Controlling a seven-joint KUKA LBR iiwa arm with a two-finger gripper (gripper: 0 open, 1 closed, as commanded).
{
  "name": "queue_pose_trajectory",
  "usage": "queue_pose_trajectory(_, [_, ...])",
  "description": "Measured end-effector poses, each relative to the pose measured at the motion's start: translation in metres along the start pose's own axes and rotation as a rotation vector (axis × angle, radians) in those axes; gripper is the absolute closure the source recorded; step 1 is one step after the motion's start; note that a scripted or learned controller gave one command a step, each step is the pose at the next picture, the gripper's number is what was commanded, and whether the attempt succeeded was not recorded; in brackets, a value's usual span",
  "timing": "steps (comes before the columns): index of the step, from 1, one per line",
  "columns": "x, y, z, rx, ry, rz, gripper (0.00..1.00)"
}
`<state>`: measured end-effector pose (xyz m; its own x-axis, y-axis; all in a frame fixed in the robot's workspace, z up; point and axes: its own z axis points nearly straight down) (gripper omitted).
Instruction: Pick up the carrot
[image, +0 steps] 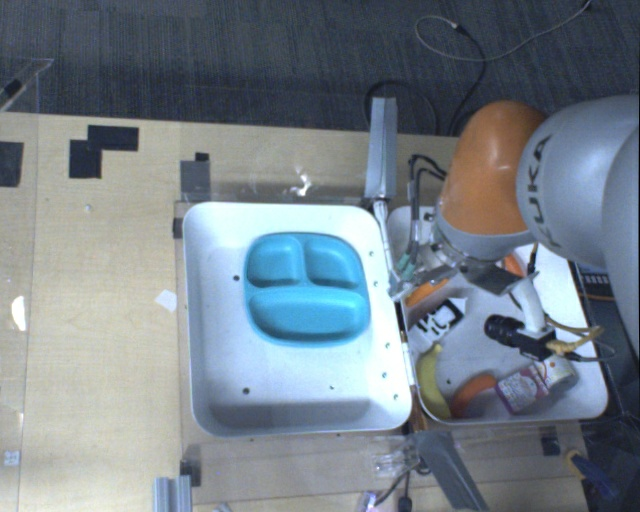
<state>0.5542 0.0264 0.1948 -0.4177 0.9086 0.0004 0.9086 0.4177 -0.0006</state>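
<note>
Carrot (432, 291) at left wall of right bin (590, 400)

Near edge of that bin: banana (430, 375), small packet (535, 385). Farther in, carrot sits under the gripper (415, 272); I can't tell its finger state. Left bin (215, 400) holds blue divided tray (305, 286).

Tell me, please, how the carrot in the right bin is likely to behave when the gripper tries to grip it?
The carrot looks smooth and rounded, so it may roll or slip out of a pinch. It lies against the banana and a purple packet, so neighbours could shift with it. It appears a stiff toy, probably light.
</note>
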Motion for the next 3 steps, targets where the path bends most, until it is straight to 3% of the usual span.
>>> queue_pose_trajectory(1, [0.000, 0.000, 0.000, 0.000, 0.000, 0.000, 0.00])
queue_pose_trajectory(2, [0.087, 0.025, 0.049, 0.003, 0.001, -0.094, 0.00])
queue_pose_trajectory(3, [0.086, 0.116, 0.104, 0.009, 0.007, -0.089, 0.00])
